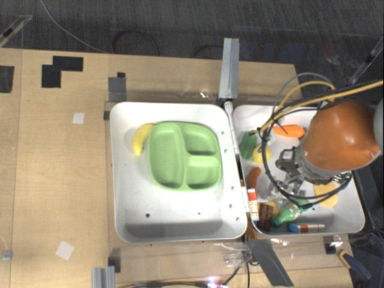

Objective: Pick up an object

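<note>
The arm's orange band hangs over the right bin. Below it, the gripper points down into the middle of that bin, largely hidden by the wrist and cables. Around it lie a green bottle, a brown item, a red and blue marker, a reddish item, a green toy vegetable, an orange carrot and a yellow piece. I cannot see anything held.
The left bin holds a green divided tray with a yellow banana at its left edge. A metal divider post stands between the bins at the back. Black and yellow cables loop over the right bin.
</note>
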Controlling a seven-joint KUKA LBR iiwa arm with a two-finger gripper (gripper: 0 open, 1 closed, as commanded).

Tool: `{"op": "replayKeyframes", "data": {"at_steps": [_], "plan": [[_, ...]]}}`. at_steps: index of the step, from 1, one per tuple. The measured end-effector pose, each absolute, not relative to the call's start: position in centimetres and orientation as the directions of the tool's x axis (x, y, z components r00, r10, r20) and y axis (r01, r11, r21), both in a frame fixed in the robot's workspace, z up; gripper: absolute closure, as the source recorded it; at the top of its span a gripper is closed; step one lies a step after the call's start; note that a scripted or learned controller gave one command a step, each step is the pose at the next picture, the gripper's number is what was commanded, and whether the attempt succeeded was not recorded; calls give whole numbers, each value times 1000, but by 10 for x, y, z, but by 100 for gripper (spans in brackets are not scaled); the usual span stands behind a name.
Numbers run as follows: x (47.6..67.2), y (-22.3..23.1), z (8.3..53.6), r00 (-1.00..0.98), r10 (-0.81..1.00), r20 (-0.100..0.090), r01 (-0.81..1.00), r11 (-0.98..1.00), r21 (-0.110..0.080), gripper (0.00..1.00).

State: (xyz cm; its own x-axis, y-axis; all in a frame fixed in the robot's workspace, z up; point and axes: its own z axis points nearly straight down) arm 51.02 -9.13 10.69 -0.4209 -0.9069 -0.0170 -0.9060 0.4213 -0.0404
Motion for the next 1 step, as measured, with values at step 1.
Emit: {"op": "replayKeyframes", "data": {"at_steps": [1], "plan": [[549,-149,161,-243,-970,-3,-970,243,-9,100]]}}
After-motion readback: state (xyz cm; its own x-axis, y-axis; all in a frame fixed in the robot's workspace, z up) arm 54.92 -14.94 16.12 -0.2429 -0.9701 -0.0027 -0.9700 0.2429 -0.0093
